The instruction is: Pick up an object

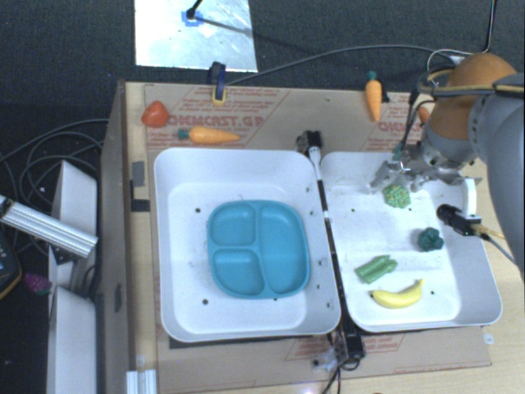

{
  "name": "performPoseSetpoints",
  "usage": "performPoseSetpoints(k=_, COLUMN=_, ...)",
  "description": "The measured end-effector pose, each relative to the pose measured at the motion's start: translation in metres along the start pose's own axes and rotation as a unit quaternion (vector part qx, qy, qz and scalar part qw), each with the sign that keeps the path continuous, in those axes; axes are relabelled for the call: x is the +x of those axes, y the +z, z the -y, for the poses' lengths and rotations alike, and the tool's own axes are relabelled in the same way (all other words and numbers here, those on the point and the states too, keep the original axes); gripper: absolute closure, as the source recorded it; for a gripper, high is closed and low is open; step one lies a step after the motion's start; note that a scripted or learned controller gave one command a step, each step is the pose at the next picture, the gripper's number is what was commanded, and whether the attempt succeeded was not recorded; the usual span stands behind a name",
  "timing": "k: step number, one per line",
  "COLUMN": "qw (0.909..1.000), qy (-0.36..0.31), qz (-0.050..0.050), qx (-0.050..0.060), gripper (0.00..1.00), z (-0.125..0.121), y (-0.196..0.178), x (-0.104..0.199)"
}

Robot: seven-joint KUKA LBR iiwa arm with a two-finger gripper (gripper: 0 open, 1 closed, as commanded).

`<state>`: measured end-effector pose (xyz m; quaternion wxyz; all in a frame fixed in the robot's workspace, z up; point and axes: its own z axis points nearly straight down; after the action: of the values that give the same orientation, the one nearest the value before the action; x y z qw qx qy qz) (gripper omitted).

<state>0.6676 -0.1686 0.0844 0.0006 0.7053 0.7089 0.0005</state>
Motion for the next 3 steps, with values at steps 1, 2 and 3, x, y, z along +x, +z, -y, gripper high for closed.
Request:
performPoseSetpoints(k=1, qw=1.0000, qy=0.001, qz=0.001, qx=-0.001, gripper=0.00, z=-0.0018, y=-0.0012, x=-0.0041)
performPoseSetpoints(k=2, qw=1.0000, qy=0.000, qz=0.001, qx=-0.001, gripper=0.00, z=-0.0017, y=-0.0007, x=0.0049)
performPoseSetpoints(k=3, qw=1.0000, qy=0.002, qz=0.001, qx=-0.001, gripper=0.00, z=0.0037, y=-0.0007, x=-0.0044)
